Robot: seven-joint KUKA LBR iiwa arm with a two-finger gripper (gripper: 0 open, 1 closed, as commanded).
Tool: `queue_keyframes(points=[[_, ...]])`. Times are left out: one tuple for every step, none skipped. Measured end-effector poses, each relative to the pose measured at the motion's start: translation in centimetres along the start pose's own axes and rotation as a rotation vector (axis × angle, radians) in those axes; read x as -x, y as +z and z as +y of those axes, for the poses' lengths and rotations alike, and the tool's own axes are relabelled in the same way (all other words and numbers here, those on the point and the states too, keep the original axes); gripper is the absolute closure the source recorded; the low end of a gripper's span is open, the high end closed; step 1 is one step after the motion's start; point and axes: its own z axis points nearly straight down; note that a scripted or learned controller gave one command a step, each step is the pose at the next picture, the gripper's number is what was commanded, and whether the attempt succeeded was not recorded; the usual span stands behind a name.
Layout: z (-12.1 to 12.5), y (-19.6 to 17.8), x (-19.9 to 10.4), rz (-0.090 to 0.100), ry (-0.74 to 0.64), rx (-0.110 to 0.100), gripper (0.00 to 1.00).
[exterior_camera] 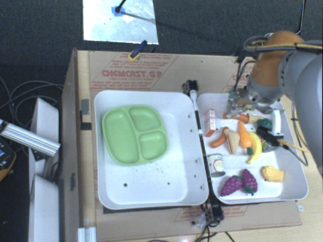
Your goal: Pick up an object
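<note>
My gripper (pixel 235 110) hangs low over the far part of the right bin (pixel 298 185), reaching in from the right. Just below it lies a small orange piece (pixel 244 118). Toy foods lie in this bin: a small carton (pixel 209 121), an orange sausage (pixel 219 138), a sandwich wedge (pixel 232 141), a carrot (pixel 245 134), a banana (pixel 255 149), a can (pixel 216 164), purple grapes (pixel 240 182) and a corn piece (pixel 272 174). I see nothing held in the gripper.
The left bin (pixel 116 185) holds a green divided plate (pixel 135 134). Between the two bins runs a dark divider (pixel 202 150). Cardboard (pixel 131 69) lies under the bins, and a foil sheet (pixel 118 14) sits beyond the bench.
</note>
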Motion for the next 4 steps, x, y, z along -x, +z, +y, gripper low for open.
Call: queue_keyframes(points=[[0.0,0.0,0.0,0.000,0.000,0.000,0.00],[-4.3,1.7,-3.1,-0.001,0.001,-0.010,0.00],[-4.2,0.6,-3.1,0.000,-0.001,-0.007,1.00],[-7.4,-8.4,-7.1,0.001,-0.002,-0.007,1.00]])
